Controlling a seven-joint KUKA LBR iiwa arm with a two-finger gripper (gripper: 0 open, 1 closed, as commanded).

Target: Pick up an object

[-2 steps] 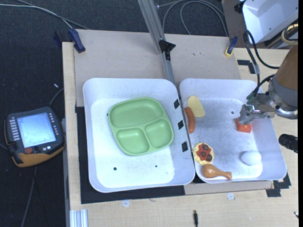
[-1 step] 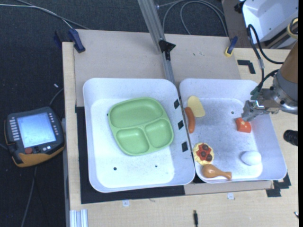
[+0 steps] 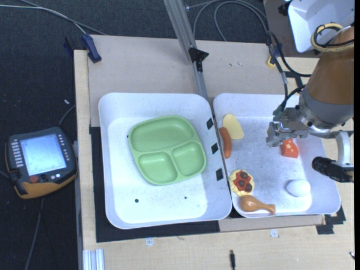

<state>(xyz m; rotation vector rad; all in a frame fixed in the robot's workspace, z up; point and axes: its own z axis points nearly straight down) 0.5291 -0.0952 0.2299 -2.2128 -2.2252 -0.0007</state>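
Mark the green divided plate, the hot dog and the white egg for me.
green divided plate point(image 3: 164, 134): camera view, floor of its large compartment.
hot dog point(image 3: 226, 142): camera view, middle of the sausage.
white egg point(image 3: 297, 188): camera view, top of the shell.

A handheld control pendant point(image 3: 39, 161) with a lit screen lies on the dark floor to the left of the wooden bench point(image 3: 140, 66), a thin cable trailing from it. A blue clamp point(image 3: 90, 48) grips the bench's far left corner. A slanted aluminium rail point(image 3: 179, 17) rises from the bench's back edge, and grey cables point(image 3: 225, 7) loop across the floor behind it.
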